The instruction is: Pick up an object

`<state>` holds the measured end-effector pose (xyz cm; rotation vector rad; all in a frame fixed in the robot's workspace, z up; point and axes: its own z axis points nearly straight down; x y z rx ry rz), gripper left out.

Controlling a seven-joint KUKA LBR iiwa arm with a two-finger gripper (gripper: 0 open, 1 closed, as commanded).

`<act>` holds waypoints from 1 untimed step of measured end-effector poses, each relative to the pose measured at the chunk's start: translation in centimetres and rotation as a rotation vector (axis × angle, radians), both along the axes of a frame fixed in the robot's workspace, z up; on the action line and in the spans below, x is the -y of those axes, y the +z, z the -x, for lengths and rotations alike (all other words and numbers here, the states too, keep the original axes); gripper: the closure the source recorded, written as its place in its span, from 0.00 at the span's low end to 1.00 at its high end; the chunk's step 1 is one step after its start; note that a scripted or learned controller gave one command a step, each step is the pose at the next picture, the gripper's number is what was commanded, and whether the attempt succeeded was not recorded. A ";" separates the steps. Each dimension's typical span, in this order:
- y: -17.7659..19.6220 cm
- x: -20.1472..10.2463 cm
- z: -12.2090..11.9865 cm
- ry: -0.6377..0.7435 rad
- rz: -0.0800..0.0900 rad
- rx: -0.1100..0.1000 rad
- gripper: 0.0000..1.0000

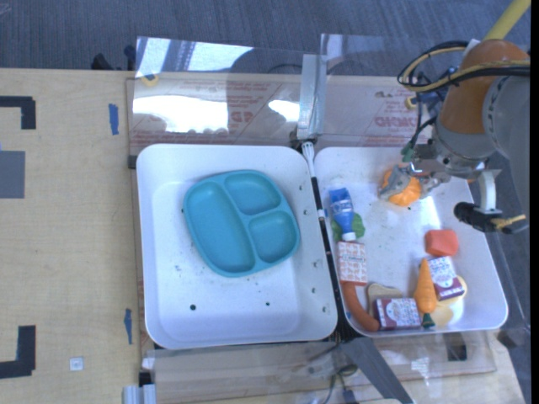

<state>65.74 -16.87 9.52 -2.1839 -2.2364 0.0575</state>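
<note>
Right bin [497,305] near edge: sausage [360,310], red carton [396,312], carrot [426,288]. Mid: red block [442,242], milk carton [352,262], blue bottle [340,206]. Left bin [160,310] holds blue divided plate [242,221]. Far right: gripper [406,181] closed around orange toy [403,194], just above the bin floor.

The gripper [410,178] hangs low over the far side of the right bin [493,297], its fingers closed around a small orange object [405,194]. A blue sectioned plate [242,221] lies in the left bin [160,251]. A blue bottle [340,208], red block [442,242] and cartons [353,262] crowd the right bin.
</note>
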 end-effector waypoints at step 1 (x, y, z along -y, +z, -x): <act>9.6 -8.6 -1.2 0.159 -0.018 0.047 1.00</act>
